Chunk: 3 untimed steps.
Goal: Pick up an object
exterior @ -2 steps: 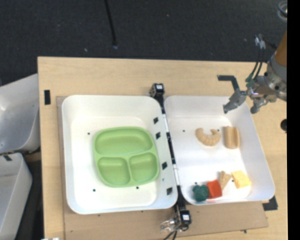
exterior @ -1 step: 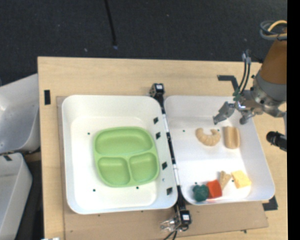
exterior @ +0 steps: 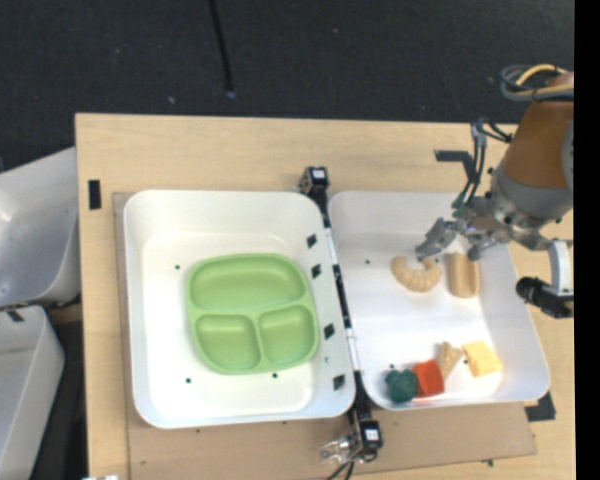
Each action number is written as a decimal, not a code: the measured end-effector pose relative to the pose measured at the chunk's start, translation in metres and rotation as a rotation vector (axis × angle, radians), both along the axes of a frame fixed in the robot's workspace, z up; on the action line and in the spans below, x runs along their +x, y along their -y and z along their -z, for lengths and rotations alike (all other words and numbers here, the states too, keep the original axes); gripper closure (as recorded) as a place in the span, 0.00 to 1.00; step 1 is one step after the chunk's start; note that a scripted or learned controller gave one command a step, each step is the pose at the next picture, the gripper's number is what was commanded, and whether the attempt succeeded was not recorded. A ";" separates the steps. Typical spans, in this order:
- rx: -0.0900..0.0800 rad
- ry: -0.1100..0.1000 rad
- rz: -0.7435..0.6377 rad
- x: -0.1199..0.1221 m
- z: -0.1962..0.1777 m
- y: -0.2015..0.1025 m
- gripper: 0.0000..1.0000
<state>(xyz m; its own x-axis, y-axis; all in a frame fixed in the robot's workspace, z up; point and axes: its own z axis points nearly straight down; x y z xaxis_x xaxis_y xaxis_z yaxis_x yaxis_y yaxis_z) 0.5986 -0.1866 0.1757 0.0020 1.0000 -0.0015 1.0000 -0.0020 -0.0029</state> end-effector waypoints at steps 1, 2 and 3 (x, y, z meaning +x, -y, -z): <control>0.000 0.000 -0.005 0.009 0.051 -0.002 0.00; -0.001 0.008 -0.005 0.011 0.036 -0.001 1.00; -0.001 0.010 -0.005 0.017 -0.028 0.000 1.00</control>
